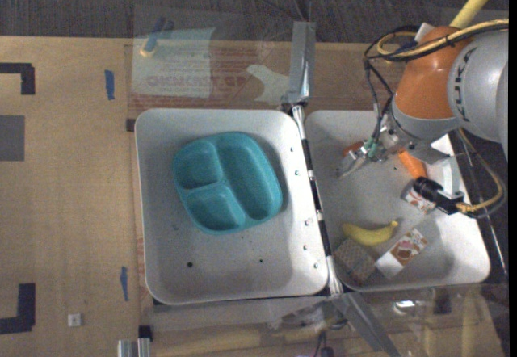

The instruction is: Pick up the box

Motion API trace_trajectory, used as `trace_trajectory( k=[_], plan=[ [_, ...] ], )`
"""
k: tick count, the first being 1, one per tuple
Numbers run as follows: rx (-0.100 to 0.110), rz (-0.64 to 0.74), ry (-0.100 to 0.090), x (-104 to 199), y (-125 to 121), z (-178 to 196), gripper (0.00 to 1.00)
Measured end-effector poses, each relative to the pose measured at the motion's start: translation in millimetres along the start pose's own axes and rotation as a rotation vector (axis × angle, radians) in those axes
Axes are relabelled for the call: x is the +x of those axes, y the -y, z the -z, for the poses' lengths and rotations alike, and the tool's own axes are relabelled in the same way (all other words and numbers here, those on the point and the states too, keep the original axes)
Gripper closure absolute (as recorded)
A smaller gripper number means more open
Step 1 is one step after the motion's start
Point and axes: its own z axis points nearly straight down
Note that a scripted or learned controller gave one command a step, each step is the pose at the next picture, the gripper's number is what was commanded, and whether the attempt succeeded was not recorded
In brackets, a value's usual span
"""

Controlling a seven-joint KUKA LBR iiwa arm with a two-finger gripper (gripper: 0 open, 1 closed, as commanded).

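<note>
Gripper (pixel 358 160) hovering low in right white bin (pixel 477 262), finger state unclear; small printed cardboard box (pixel 408 248) lying ungrasped near yellow banana (pixel 370 233); pick remaining.

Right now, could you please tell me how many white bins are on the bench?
2: the left bin holding a teal plate, and the right bin holding a banana.

Bare bin floor (pixel 339 210) left of gripper (pixel 361 155), banana (pixel 370 233), sponge (pixel 355 260) and box (pixel 403 250) crowding the near side below it

Robotics lab: KUKA arm (pixel 477 89), taped bench (pixel 65 186), white bins (pixel 153 266).
</note>
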Motion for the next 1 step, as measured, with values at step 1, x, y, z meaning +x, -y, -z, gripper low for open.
trace_trajectory(
  k=[1],
  plan=[
    [0.039,-0.046,-0.023,-13.3,-24.7,-0.3,0.00]
  ],
)
